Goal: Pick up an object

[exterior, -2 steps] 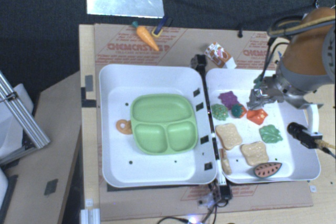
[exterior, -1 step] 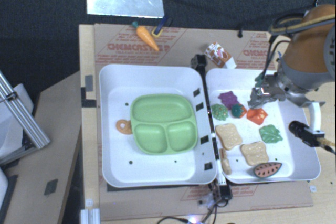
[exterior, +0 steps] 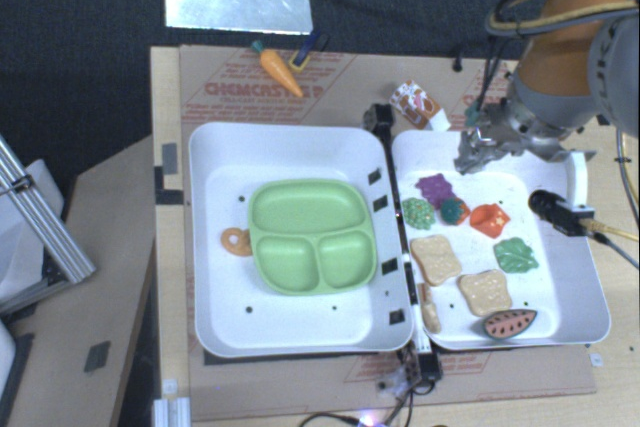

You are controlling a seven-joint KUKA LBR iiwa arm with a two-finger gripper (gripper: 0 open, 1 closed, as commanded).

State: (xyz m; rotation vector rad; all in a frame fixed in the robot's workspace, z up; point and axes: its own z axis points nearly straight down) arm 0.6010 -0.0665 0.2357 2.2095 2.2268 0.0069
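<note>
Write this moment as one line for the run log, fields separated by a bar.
gripper above right bin back edge | holds nothing seen | nearest: purple toy | green tray in left bin

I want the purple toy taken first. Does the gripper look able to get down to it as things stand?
Probably yes. The gripper hangs over the right bin's far end, just up and right of the purple toy. Nothing lies on top of the toy, though the green broccoli piece and teal piece crowd its near side.
</note>
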